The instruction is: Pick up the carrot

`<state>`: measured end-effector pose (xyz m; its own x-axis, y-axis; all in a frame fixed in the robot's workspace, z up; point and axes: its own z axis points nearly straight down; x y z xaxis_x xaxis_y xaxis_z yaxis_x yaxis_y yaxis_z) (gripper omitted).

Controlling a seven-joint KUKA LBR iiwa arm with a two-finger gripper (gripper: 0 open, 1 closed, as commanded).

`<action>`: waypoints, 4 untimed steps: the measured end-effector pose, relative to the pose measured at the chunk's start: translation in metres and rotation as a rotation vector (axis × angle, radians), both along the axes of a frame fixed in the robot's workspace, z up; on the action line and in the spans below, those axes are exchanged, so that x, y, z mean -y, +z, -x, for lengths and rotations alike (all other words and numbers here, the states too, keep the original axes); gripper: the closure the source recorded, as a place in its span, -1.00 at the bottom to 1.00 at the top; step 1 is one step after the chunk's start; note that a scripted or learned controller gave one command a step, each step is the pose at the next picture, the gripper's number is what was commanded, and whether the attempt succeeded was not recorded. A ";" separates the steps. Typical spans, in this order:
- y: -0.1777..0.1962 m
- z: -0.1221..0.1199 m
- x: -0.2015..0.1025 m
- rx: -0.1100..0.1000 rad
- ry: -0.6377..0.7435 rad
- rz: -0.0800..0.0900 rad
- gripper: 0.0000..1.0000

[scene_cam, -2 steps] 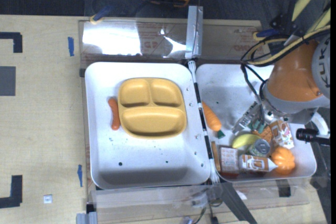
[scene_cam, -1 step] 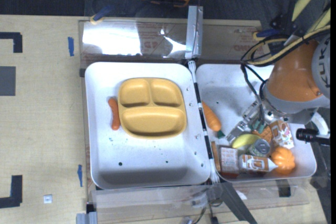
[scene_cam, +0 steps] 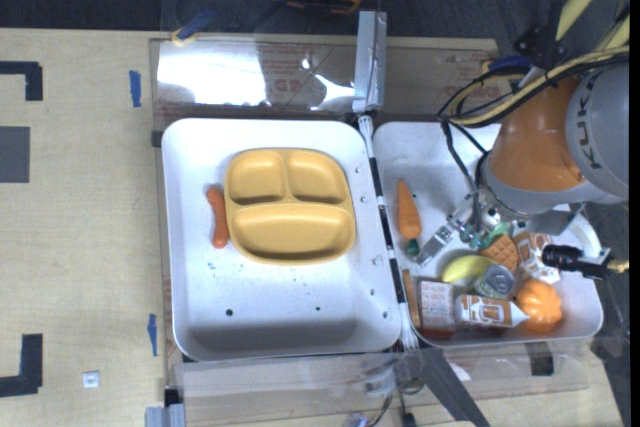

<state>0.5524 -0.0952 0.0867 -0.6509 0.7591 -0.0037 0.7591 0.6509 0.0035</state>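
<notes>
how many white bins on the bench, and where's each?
2. The left bin holds a yellow divided tray. The right bin holds the carrot near its left wall, beside a pile of other items under the arm.

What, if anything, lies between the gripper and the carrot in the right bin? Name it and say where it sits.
Nothing visible does. The carrot lies on bare white floor near the left wall of the right bin. The gripper sits just to its right, with open floor between them. The lemon and the carton lie nearer the camera, off that line.
</notes>
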 end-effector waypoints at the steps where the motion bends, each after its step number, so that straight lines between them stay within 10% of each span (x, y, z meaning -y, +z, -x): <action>1: 0.099 0.001 -0.008 -0.001 0.080 0.000 -1.00; 2: 0.098 0.008 -0.077 -0.007 0.161 -0.001 -1.00; 3: 0.098 0.017 -0.039 -0.006 0.439 0.000 -1.00; 4: 0.113 0.016 -0.092 0.001 0.388 0.001 -1.00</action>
